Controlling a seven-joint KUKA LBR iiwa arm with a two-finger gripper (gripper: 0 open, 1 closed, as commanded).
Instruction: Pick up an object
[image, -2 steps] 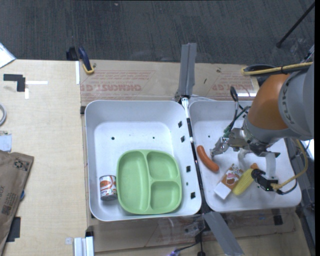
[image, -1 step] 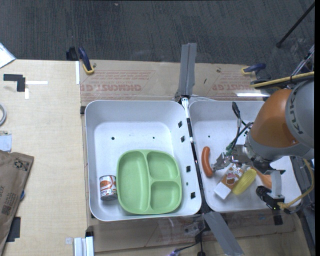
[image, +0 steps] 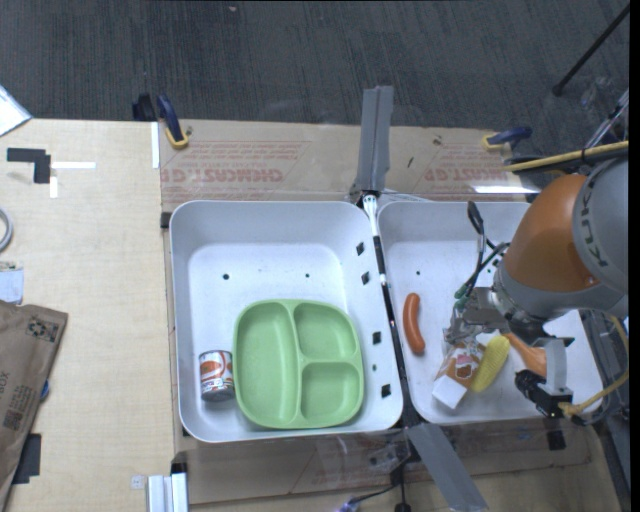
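Note:
In the right bin (image: 430, 240), a red-orange sausage (image: 413, 323) lies near the left wall. To its right a yellow banana (image: 489, 363) lies beside a small orange-and-white packet (image: 455, 378), and an orange carrot-like piece (image: 530, 352) pokes out under the arm. My gripper (image: 468, 325) reaches down from the grey and orange arm (image: 550, 245), just above the packet and the banana's upper end. The wrist hides what lies directly under it.
The left bin (image: 200, 240) holds a green divided plate (image: 300, 362) and a small tin can (image: 215, 376) on its side at the plate's left. A grey divider post (image: 375, 140) rises between the bins. Clamps and cardboard lie behind.

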